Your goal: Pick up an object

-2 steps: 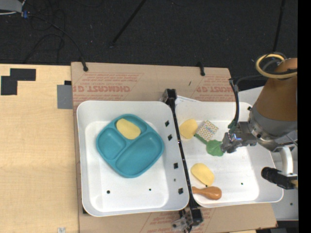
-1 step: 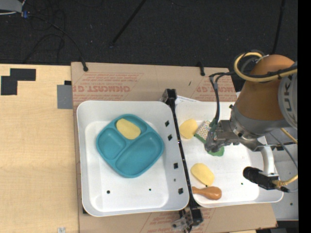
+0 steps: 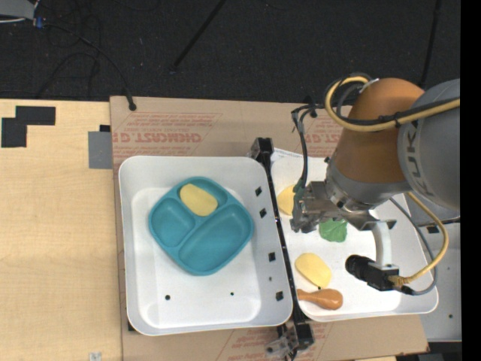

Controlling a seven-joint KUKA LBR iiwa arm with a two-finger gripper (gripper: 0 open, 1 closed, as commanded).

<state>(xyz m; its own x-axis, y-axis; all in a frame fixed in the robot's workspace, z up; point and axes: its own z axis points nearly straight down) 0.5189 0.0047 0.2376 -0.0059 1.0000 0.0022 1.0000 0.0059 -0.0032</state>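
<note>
Two shallow white bins sit side by side on a cardboard sheet [image 3: 188, 126] over the pale wooden surface [image 3: 52, 239]: left bin [image 3: 128, 239] at frame centre-left, right bin [image 3: 409, 295] at lower right. Arm [image 3: 383, 138] comes in from the right, bulk over the upper part of the right bin. Teal divided plate [image 3: 203, 239] lies flat in the left bin, with a yellow oval piece [image 3: 198, 198] in its upper compartment.

The tool [image 3: 304, 218] is low over the right bin's left half, near the divider between the bins. Its opening is hidden from this angle; cannot tell wide or narrow, and nothing is seen held.

Candidates in the right bin:
- green lump [image 3: 334, 232], just right of the tool, partly under the wrist
- yellow oval piece near the bin's middle [image 3: 313, 269], below the tool, clear of it
- brown drumstick-shaped toy [image 3: 323, 299] at the lower edge, just under that yellow piece
- yellow bit [image 3: 285, 199] at the divider, just upper left of the tool, half hidden

Step, my read: descent or grasp attempt; no lift yet. Target is likely the green lump or the yellow bit; can't tell which. Next move needs closure confirmed on one item, then a straight rise clear of the divider wall. Risk: closing on nothing between the two items.
</note>
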